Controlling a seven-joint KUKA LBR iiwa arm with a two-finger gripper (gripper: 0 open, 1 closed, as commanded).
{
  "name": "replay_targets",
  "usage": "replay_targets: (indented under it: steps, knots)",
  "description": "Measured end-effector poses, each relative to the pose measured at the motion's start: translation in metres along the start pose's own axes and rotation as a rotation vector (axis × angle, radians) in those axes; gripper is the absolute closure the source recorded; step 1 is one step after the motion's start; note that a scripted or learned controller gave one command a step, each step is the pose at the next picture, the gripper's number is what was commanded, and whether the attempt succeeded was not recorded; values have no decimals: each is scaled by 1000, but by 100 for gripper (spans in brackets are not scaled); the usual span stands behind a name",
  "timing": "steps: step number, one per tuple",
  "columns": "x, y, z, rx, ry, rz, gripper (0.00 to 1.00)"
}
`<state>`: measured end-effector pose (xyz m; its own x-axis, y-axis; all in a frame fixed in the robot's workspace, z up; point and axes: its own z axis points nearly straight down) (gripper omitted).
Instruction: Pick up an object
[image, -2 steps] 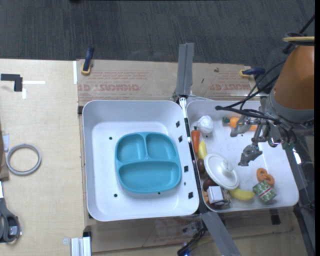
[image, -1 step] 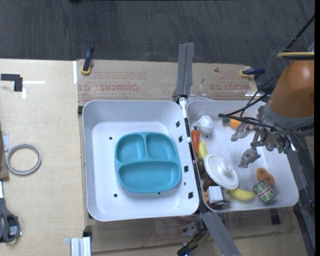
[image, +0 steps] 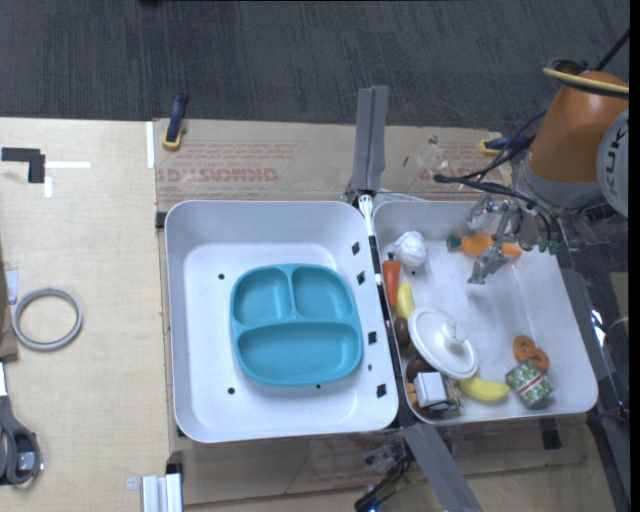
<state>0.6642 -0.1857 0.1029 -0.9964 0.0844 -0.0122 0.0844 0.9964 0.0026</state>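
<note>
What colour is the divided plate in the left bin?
Teal blue; the divided plate shows clearly in the camera view.

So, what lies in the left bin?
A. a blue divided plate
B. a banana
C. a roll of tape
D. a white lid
A: the blue divided plate sits alone in the middle of the left bin, while the banana and white lid lie in the right bin, and the tape roll is out on the bench.

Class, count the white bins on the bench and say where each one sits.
2. The left bin holds a blue divided plate. The right bin holds the small objects, with the gripper over its far part.
</note>
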Motion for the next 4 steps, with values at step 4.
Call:
replay_targets:
  steps: [4]
  knots:
    - [118,21,10,3,9,122,0]
